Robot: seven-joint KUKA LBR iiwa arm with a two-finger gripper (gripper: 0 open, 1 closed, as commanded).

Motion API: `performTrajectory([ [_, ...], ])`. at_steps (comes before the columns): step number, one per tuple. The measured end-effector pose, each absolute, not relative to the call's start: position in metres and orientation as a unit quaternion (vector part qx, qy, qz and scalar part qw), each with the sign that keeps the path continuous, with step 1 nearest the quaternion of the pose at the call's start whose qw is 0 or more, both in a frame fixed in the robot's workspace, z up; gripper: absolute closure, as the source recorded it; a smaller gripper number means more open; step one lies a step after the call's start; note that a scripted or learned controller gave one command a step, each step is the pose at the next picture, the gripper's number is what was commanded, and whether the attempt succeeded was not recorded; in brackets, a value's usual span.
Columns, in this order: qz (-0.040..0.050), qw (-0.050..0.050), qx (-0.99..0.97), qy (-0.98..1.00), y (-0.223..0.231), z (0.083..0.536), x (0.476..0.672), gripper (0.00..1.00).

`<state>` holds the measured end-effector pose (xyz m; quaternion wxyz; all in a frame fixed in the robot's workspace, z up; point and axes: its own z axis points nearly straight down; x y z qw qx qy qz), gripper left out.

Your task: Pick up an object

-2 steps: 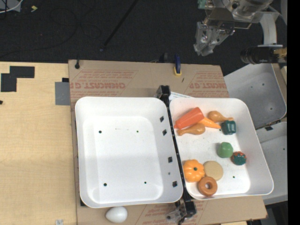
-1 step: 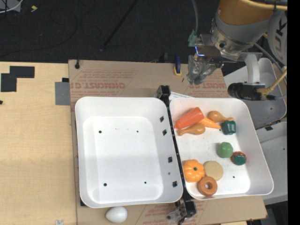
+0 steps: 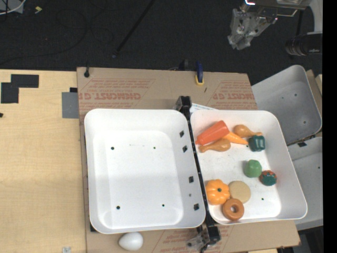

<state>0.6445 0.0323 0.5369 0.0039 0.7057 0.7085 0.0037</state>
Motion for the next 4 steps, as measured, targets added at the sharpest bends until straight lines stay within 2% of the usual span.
performTrajectory([
  [1, -0.0056, -0.005, 0.708, 0.706, 0.029, 0.437, 0.600, 1.00],
  [2, 0.0028, 0.003, 0.706, 0.709, 0.031, 0.544, 0.633, 1.00],
  [3, -0.0051, -0.004, 0.708, 0.706, 0.025, 0.456, 0.585, 1.00],
  [4, 0.0020, 0.002, 0.706, 0.708, 0.027, 0.542, 0.611, 1.00],
])
